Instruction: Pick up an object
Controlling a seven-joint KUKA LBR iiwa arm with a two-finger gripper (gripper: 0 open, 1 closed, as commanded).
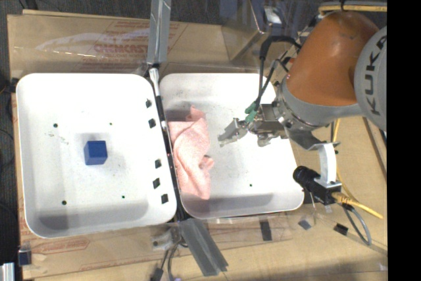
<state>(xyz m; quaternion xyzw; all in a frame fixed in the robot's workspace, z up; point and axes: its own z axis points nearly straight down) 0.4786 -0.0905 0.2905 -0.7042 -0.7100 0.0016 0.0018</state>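
**Two things to grab, and the cloth is the closer one**

Two candidates on the bench, so here's my thinking. The pink cloth point(191, 151) is bunched against the left wall of the right-hand bin point(263, 204), running from the bin's near end up toward its middle. My gripper point(230, 133) is just to the right of the cloth's upper half, seemingly above the bin floor. I've got nothing in it, and the fingers look a little parted, though from this angle I can't swear how wide.

To do this well I'd go for a raised fold instead of a flat edge, probably the ridge near the cloth's top, and keep off the bin wall so a finger doesn't jam against it. Soft fabric slips, so I reckon a deep bite matters.

Pose: my wrist sits to the right of the cloth, fingers pointing left toward it, orange band further right again. The blue cube point(96, 152) sits well left of the cloth, in the other bin point(39, 92).
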